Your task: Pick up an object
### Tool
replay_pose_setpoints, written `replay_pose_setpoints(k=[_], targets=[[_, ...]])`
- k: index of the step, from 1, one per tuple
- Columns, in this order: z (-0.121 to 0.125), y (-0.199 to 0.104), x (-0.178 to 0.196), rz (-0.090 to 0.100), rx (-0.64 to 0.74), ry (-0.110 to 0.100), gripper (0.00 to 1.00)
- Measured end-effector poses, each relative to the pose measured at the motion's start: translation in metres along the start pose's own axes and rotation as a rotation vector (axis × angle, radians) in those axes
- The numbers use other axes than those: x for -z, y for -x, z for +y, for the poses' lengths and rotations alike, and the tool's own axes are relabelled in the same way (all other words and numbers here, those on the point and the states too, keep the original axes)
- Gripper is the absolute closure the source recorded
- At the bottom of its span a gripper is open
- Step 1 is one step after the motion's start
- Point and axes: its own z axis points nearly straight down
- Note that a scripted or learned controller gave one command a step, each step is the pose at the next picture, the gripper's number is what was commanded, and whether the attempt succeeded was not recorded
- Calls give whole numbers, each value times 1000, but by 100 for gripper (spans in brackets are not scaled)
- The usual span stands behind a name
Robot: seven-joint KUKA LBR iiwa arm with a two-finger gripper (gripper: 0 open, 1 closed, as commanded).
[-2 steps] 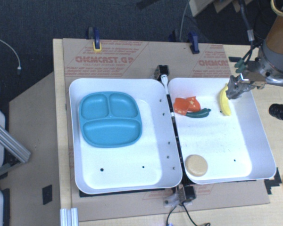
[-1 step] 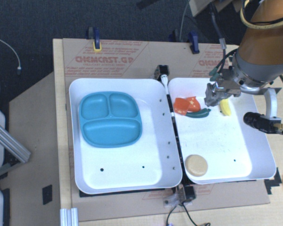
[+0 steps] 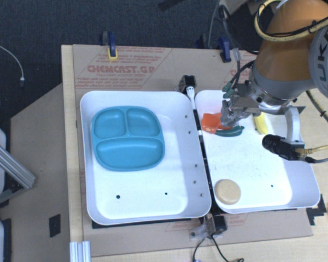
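Orange piece [image 3: 209, 122]: lies flat in the far left part of the right-hand bin [image 3: 251, 168], as the camera sees it, just beside the wall next to the neighbouring bin; its right edge is hidden under the gripper.
Gripper [image 3: 228, 120]: low in that bin, directly over the seam between the orange piece and a teal one; whether it is apart, together or clamped on anything cannot be told from this angle.
Teal piece [image 3: 233, 131]: a thin curved sliver touching the orange piece's near side and poking out beneath the gripper.
Arm [image 3: 287, 42]: grey with a broad orange band, reaching in from the right and bent down over the far end of the bin.
Yellow piece [image 3: 260, 124]: a short stub just to the right of the gripper, apart from the orange and teal pieces.
Tan disc [image 3: 228, 191]: round and flat, at the near left corner of the same bin, well apart from the others.
Left bin [image 3: 153, 192]: white and shallow, holding a blue plate [image 3: 128, 138] with three compartments in its far left half.
Board [image 3: 126, 64]: brown, with red lettering, lying under both bins and pinned at its far edge by blue clamps [image 3: 110, 40].
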Motion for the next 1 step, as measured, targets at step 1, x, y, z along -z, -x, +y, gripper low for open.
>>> replay_pose_setpoints(k=[1], targets=[[-3, -54, -24, 0, 1, -2, 100]])
